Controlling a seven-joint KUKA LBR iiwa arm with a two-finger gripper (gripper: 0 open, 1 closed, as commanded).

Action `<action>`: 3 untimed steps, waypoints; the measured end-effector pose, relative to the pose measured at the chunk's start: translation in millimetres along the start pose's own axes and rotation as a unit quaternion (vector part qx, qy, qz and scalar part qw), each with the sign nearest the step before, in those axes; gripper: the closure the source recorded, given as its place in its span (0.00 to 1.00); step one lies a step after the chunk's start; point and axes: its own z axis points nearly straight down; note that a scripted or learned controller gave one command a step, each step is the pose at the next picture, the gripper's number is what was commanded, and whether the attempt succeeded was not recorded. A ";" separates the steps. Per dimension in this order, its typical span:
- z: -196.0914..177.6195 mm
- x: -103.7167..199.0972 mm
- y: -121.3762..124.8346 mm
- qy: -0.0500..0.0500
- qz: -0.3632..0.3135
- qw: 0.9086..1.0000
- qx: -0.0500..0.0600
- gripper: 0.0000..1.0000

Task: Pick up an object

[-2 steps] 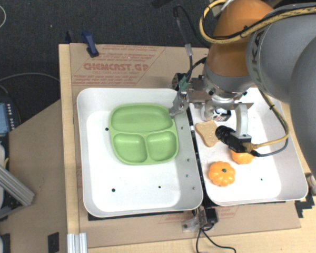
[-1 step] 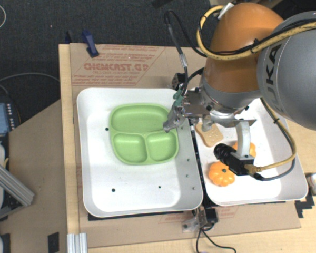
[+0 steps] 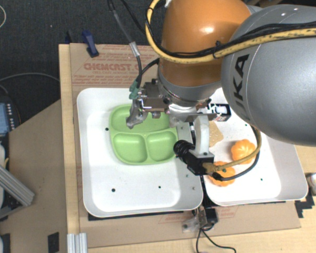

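Green tray [image 3: 139, 144] seemingly beneath gripper [image 3: 147, 107].

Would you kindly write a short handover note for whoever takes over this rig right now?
End effector: hangs low over the green divided tray in the left bin; finger state cannot be judged, and nothing is seen in its grasp.
Things: green tray lies in the left bin; two orange fruit-like pieces sit in the right bin, partly behind cables.
Done: no pick confirmed.
Left: grasp and lift one object.
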 end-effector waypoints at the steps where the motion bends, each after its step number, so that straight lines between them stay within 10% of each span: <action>1: -210.2 36.9 -13.3 0.003 0.003 1.000 -0.006 0.00; 3: 37.6 34.0 10.2 -0.005 0.006 1.000 0.009 0.00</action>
